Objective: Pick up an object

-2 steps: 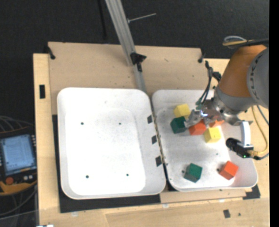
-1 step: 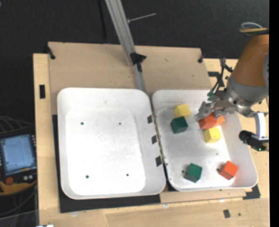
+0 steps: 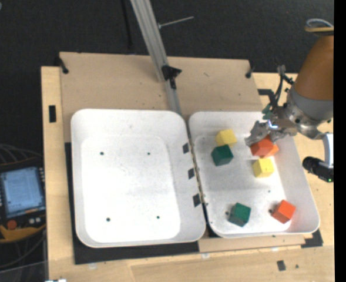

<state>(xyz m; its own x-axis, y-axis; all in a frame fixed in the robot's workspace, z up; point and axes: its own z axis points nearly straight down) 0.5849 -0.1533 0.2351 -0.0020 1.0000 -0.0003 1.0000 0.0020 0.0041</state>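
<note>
The tool point(image 3: 264, 135) sits over an orange block point(image 3: 264, 148); its grip state is unclear.

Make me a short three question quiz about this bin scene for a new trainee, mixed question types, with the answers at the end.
1. True or false: all the blocks lie in the right bin.
2. How many green blocks are there?
   A. one  B. two  C. three
3. Fill in: the gripper is directly over an ______ block.

Key
1. True. The left bin has none.
2. B. One green block sits near the upper yellow block; the other green block lies near the front rim.
3. Orange. That orange block lies just above the lower yellow block; a second orange block sits at the front right corner.
</note>
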